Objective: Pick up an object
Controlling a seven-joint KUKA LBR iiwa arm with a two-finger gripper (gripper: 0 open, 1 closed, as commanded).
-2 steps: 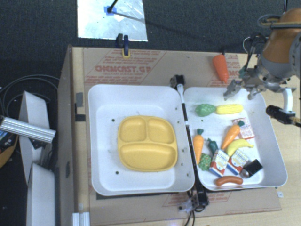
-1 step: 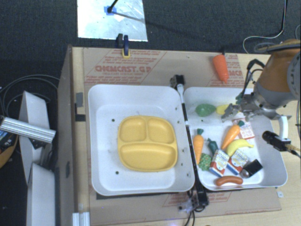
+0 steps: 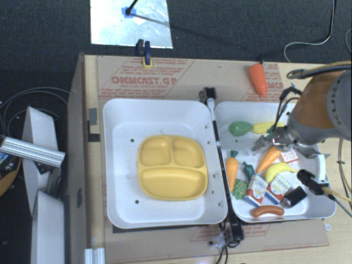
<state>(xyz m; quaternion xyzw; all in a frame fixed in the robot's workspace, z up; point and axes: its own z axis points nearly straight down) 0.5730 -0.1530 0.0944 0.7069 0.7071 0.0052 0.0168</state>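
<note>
Dark floor surrounds the bench [image 3: 165, 73], which carries two white bins. The left bin [image 3: 118, 147] holds one yellow tray [image 3: 171, 167], and the right bin [image 3: 316, 210] is crowded with toy food. My end effector [image 3: 268, 143] hangs low over the middle of the right bin, nearer its far edge. From this slant I cannot tell how far open it is, and I see nothing held in it.

The likeliest target is the slanted carrot [image 3: 268, 159], just beside the end effector on the side toward the bin's near edge. It looks to be touching the banana [image 3: 278, 171].

I would centre over the carrot's thick end and turn the wrist so the grip closes across its width. The descent should be slow, because the neighbours sit so close that a careless approach could pinch two things. I would lift only once the grip feels firm.

My count:
- Three carrots: the slanted one, the edge carrot [image 3: 231, 172] by the right bin's left edge, and the loose carrot [image 3: 257, 78] on the bench beyond the bin's far edge.
- Two cartons for certain, the left carton [image 3: 257, 188] and the right carton [image 3: 278, 187]. A white-and-red piece [image 3: 289, 157] may be a third.
- One banana.
- One sausage [image 3: 268, 210] at the near edge.
- One broccoli [image 3: 240, 188].
- One green piece [image 3: 240, 128].
- One yellow piece [image 3: 258, 127].
</note>
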